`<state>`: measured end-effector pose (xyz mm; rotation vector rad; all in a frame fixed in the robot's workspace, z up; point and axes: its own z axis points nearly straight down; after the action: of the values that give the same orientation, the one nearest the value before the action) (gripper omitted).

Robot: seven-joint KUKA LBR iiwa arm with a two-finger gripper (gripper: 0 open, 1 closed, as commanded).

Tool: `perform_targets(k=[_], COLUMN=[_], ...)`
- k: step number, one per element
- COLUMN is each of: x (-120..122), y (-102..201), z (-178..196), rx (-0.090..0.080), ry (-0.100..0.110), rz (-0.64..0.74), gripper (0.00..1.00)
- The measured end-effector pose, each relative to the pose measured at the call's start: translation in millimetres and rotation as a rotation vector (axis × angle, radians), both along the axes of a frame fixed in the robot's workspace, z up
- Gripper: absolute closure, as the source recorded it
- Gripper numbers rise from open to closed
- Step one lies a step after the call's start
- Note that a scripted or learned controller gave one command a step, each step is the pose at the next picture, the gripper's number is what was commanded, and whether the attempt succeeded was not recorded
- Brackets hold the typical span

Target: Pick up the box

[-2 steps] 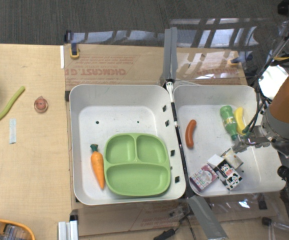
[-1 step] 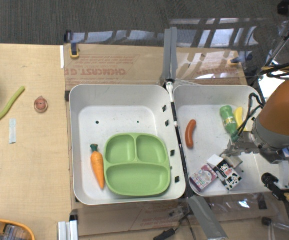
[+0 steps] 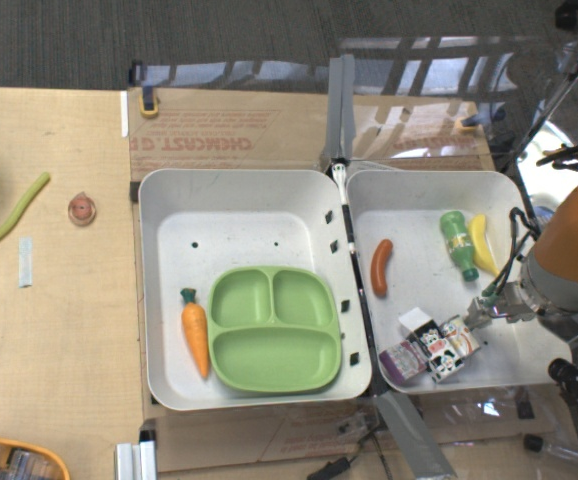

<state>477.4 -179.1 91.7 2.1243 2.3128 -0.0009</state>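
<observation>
Camera view shows the pincer [image 3: 472, 315] reaching the box [image 3: 439, 350] in the right bin [image 3: 409, 198], grip state unclear; next, close and lift.

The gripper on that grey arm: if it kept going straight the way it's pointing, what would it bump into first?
Most likely the box: the gripper points leftward and down toward it in the right bin, though depth is hard to judge from above.

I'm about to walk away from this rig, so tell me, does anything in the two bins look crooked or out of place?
The box in the right bin lies tilted, askew to the bin walls, near the front edge, with the hand close by its right end. The sausage, bottle, banana, plate and carrot look ordinary.
</observation>
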Motion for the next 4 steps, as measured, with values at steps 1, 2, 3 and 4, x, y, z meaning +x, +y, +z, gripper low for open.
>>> perform_targets(k=[1, 2, 3, 4], x=[0, 0, 1, 0], y=[73, 76, 103, 69], z=[38, 9, 151, 141], rx=[0.001, 0.000, -0.001, 0.000], ry=[0.001, 0.000, 0.002, 0.005], rz=[-0.070, 0.112, -0.242, -0.145], gripper=[0.00, 0.00, 0.00, 0.00])
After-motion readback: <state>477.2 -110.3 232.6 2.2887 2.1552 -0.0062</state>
